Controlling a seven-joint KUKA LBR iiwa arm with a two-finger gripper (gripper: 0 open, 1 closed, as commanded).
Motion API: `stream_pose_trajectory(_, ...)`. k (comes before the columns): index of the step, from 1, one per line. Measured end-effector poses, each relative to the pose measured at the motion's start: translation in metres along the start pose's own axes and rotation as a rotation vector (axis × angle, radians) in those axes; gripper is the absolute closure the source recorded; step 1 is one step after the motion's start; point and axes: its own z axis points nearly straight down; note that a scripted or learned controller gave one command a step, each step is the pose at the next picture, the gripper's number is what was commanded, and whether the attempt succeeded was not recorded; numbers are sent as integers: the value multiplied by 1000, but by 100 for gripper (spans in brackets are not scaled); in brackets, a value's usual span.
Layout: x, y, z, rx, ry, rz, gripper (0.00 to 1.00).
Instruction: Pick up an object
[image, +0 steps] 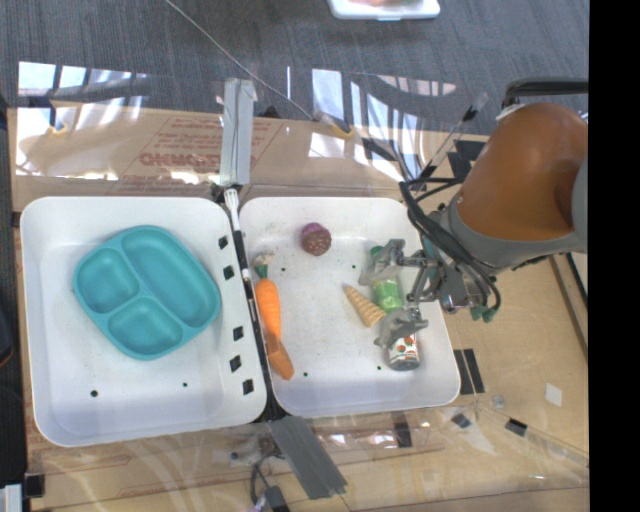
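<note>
My gripper (392, 292) hangs over the right side of the right bin (330, 390), open, with one finger (383, 258) toward the back and the other toward the front. A small green object (388, 294) lies between the fingers, which stand apart from it. A tan cone (362, 304) lies just left of the green object. A small can with a red and white label (404, 351) sits right under the front finger. A purple ball (316, 239) rests at the back of the bin. An orange carrot (266, 305) lies along the bin's left wall.
A second orange piece (279, 359) lies below the carrot. The left bin (60, 400) holds a teal divided plate (146, 290). The arm's orange band (525, 170) looms over the bench right of the bin.
</note>
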Motion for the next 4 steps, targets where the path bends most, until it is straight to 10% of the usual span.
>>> stream_pose_trajectory(1,-12,-76,78,-3,7,-38,0)
stream_pose_trajectory(2,13,-74,180,1,-7,214,0)
stream_pose_trajectory(3,10,-72,168,2,-11,204,100)
stream_pose_trajectory(4,8,-71,157,4,-15,195,100)
